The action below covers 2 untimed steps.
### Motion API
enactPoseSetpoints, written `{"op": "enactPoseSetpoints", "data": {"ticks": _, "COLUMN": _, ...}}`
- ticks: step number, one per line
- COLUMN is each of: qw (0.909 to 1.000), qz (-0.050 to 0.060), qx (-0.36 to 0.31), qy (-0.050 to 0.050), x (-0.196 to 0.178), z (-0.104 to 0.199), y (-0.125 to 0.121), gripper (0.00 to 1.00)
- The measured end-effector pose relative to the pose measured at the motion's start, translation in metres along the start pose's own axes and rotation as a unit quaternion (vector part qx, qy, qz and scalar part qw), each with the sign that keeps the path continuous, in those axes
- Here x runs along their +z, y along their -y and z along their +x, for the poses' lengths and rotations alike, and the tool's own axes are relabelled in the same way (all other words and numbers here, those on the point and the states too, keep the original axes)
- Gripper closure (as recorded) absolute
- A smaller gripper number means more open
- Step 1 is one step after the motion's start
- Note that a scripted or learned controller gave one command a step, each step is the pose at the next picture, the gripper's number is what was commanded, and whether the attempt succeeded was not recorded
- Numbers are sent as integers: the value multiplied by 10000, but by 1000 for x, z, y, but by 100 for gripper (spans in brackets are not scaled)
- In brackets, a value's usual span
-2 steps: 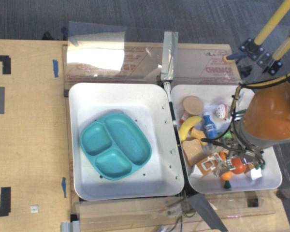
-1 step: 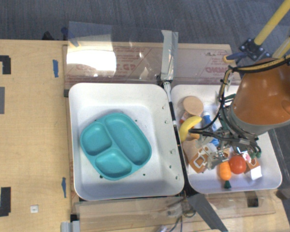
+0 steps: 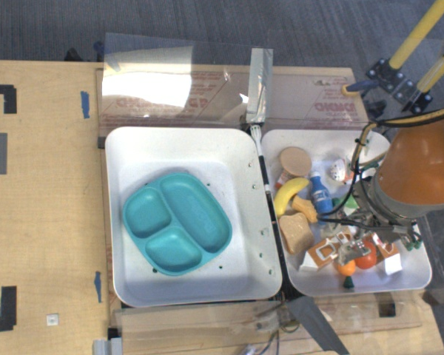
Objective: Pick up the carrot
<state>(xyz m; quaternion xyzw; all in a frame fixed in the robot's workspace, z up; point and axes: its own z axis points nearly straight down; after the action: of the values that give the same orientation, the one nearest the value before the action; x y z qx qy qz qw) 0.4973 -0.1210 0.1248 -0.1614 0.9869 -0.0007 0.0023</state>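
**Carrot being crowded at the front of the right bin**

The carrot point(image 3: 345, 268) is being seen as a small orange piece with a green tip, lying in the front part of the right bin point(image 3: 422, 276), close to its front wall. It is being judged light, stiff and smooth, probably moulded plastic, so a slip is being counted as the main risk. A hold across the thick orange body, away from the green tip, is being favoured. A red piece point(image 3: 365, 258) is being pressed right against it, and an orange-and-white carton point(image 3: 325, 251) is lying just beside it, toward the bin's left wall.

The gripper point(image 3: 353, 248) is being held low over that same front cluster, under the arm's orange band point(image 3: 418, 165); whether it is spread or pressed together cannot be told.

Along the right bin's left wall, a banana point(image 3: 290, 193), a slice of bread point(image 3: 296, 231) and a blue bottle point(image 3: 320, 196) are being noted.

Red lettering is being made out on the panel point(image 3: 325, 102) behind the right bin, too blurred to be read; nothing legible is being found on the carton.
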Motion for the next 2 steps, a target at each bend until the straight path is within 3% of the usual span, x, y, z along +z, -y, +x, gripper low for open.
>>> {"op": "enactPoseSetpoints", "data": {"ticks": 1, "qw": 10000, "qz": -7, "qx": -18, "qy": 2, "x": 0, "z": -1, "y": -2, "gripper": 0}}
{"op": "enactPoseSetpoints", "data": {"ticks": 2, "qw": 9993, "qz": 37, "qx": 377, "qy": 69, "x": 32, "z": 1, "y": -1, "gripper": 0}}
